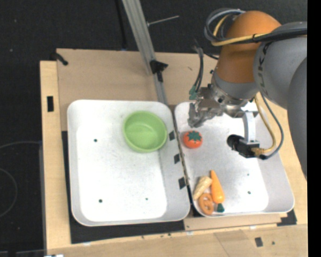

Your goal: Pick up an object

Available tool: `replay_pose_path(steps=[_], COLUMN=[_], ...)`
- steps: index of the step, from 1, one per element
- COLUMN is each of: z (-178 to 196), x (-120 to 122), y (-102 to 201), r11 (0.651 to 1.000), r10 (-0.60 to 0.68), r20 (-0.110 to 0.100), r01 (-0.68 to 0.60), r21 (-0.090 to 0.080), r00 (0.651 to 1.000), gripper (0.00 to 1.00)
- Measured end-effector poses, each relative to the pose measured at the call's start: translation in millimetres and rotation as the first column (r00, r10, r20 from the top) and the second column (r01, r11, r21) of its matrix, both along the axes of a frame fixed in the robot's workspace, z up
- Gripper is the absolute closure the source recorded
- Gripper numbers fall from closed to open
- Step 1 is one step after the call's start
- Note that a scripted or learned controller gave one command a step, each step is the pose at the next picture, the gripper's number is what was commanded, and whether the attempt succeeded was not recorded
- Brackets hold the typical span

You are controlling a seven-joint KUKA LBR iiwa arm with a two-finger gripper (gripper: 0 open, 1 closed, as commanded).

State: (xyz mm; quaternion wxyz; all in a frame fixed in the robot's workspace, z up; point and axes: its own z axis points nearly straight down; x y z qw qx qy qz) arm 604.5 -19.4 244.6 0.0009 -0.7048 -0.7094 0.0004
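Note:
A small red tomato toy point(192, 139) with a green top lies in the right bin point(257, 186), near its left wall. My gripper point(195, 120) hangs just above and behind it, fingers pointing down, apart from the toy. At the bin's front left lie an orange carrot point(216, 186), a pale yellowish piece point(201, 186) and a round orange slice point(206, 203), bunched together. A green bowl point(145, 131) sits upright in the left bin point(96, 197), toward its back right.
A grey metal post point(142, 36) slants up from between the bins at the back. The two bins touch along a middle rim point(180, 170). The arm's orange and grey body point(246, 42) covers the right bin's back corner.

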Motion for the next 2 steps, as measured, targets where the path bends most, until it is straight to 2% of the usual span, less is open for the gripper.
replay_pose_path(steps=[1, 2], z=[-6.5, -3.2], x=[11.4, 29.9], y=[60.5, 107.6], r11=[1.000, 1.000], r10=[0.001, 0.001], r20=[0.003, 0.004], r01=[-0.001, -0.001], r21=[0.000, 0.001], r00=[1.000, 1.000], gripper=[1.00, 1.00])
